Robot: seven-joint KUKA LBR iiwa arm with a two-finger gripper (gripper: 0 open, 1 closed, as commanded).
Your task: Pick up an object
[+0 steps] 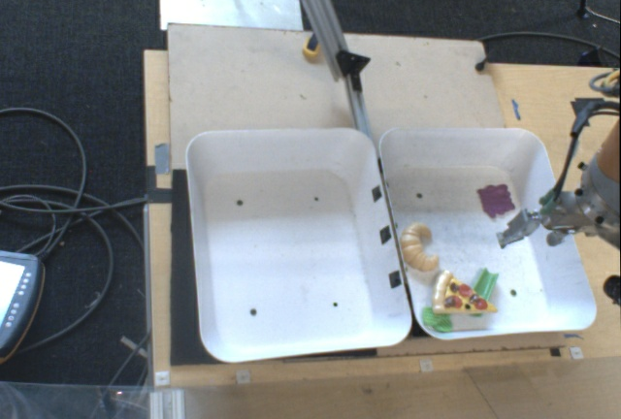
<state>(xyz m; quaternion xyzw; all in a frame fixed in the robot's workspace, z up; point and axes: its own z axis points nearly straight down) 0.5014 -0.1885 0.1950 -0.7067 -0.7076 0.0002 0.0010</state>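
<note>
In the right bin [543,155] lie a purple piece [496,200], a tan croissant [420,246], a toy pizza slice [460,295] and a green piece [485,283] beside it. My gripper [513,231] reaches in from the right edge, low over the bin's right half, just below and to the right of the purple piece. Nothing shows between its fingers.
The left bin [199,213] sits beside the right one, parted by a shared wall with black marks. A slanted metal pole [320,5] crosses the back of the bench. Cables and a tablet [15,296] lie on the floor at left.
</note>
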